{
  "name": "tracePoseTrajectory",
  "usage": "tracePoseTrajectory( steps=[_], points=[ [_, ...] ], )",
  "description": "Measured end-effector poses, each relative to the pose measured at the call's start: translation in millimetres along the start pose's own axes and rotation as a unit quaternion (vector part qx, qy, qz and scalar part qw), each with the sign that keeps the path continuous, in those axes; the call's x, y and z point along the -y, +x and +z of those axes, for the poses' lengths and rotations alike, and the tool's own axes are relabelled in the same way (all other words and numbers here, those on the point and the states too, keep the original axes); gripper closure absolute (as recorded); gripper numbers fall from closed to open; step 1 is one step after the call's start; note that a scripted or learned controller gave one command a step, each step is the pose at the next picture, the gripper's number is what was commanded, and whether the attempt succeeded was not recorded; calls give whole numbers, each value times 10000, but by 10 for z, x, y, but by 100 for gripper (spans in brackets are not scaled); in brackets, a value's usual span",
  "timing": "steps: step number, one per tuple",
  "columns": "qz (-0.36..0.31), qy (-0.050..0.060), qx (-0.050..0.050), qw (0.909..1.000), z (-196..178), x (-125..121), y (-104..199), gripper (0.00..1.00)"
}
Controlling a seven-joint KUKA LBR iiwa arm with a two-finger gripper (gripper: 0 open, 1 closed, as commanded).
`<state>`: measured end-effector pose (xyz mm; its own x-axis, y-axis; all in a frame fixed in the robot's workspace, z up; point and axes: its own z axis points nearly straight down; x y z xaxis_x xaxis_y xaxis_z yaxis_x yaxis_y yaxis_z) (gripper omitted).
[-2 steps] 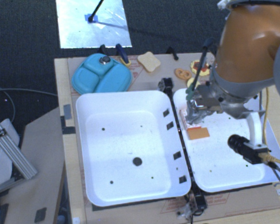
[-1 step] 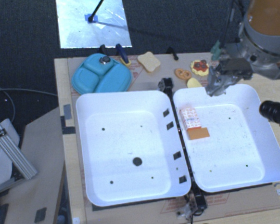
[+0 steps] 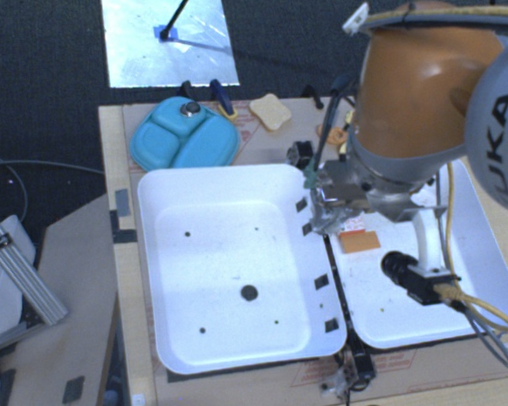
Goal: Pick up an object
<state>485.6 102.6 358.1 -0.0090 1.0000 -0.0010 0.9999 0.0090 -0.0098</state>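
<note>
Just below the pincer (image 3: 347, 212) lies an orange block (image 3: 359, 241).

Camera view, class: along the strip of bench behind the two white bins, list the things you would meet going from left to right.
Blue divided plate → tan bread-shaped piece → small orange thing beside the arm; what it is cannot be told.
</note>
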Motion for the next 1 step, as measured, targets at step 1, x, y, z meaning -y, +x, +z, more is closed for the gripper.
tracePoseTrajectory(
  steps=[1],
  points=[
    [19, -132, -17, 9999, -1117, -371, -111, 100]
  ],
)
